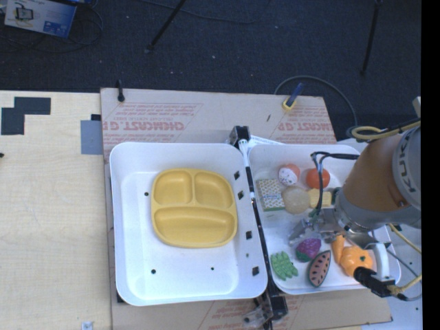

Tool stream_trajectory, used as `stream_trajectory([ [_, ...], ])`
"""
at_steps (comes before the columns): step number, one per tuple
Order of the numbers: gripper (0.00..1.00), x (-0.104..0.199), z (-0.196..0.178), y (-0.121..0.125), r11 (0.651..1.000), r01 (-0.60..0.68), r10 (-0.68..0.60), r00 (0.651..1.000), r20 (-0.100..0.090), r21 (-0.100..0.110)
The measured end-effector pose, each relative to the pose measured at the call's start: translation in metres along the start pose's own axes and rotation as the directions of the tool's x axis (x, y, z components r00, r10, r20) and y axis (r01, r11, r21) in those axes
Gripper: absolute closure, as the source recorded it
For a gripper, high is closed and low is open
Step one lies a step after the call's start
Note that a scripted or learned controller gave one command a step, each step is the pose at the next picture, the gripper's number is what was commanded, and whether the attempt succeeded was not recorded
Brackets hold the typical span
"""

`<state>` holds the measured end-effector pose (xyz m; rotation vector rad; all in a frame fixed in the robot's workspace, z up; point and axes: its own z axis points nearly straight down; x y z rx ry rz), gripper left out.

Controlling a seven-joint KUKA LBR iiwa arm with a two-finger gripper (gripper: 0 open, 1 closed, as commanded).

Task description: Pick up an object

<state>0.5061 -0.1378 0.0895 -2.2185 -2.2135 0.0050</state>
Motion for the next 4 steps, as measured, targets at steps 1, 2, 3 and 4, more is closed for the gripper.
stream_trajectory([
  [1,0.00,0.044,0.002,-0.029,1.000,0.000,0.000,1.000,0.003,-0.010],
  [2,0.00,0.019,0.002,-0.029,1.000,0.002,-0.002,1.000,-0.002,-0.008],
  [3,1.00,0.018,-0.006,-0.029,1.000,-0.002,0.002,1.000,-0.005,-0.003],
  [4,1.00,0.066,-0.095,0.012,1.000,0.003,-0.003,1.000,0.002,-0.001],
])
